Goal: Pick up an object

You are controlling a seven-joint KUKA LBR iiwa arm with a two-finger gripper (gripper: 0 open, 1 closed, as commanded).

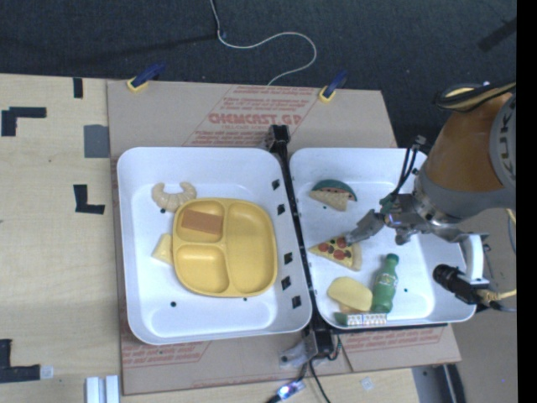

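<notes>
From my station I see the arm (470, 154) reaching in from the right over the right-hand bin (419, 309). Its gripper (367, 225) hangs over the bin's middle, pointing toward the left. I cannot tell from this angle whether the jaws are spread or pressed together, and I see nothing between them.

Right bin contents: a toy pizza slice (339, 250) lies just beside and below the gripper tip; whether they touch I cannot tell. A green bottle (384, 284) lies near the front wall, with a pale yellow rounded piece (349, 293) touching or just beside it on the left. A taco-like wedge with a dark green rim (334, 195) sits toward the back, apart from the gripper.

Left bin (138, 250) contents: a yellow divided plate (226, 246) lies at the centre, with a brown slab (201, 220) in its back-left compartment. A beige croissant-shaped piece (171, 196) rests behind the plate's left corner, and a pale yellow wedge (162, 248) lies against the plate's left edge.

Both bins sit on a cardboard sheet (252, 116).
</notes>
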